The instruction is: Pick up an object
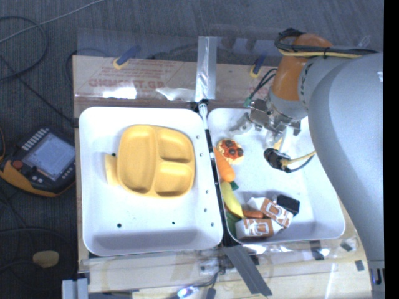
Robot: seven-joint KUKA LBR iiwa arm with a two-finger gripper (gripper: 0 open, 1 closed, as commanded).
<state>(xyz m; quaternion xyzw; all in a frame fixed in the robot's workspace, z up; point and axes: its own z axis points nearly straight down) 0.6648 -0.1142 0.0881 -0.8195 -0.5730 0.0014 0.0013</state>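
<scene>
A grey robot arm (349,136) with an orange band (290,73) reaches in from the right of the frame, its claw (268,122) poised at the upper part of the right-hand white bin (324,192); whether the claw is wide or narrow cannot be told from this angle, and nothing is seen between its fingers. The candidate objects lie along that bin's left wall and lower edge: a small orange toy with dark spots (229,149), a carrot (224,169) beneath it, a yellow banana (232,201), and, at lower centre, a brown-and-white carton (265,220) beside a small black block (288,203). A black cable loop (277,158) hangs just below the claw. In the left bin (100,229), a yellow compartment tray (156,161) rests at centre. At far left of the frame, a handheld control pendant (40,164) lies on the dark carpet (37,55).
</scene>
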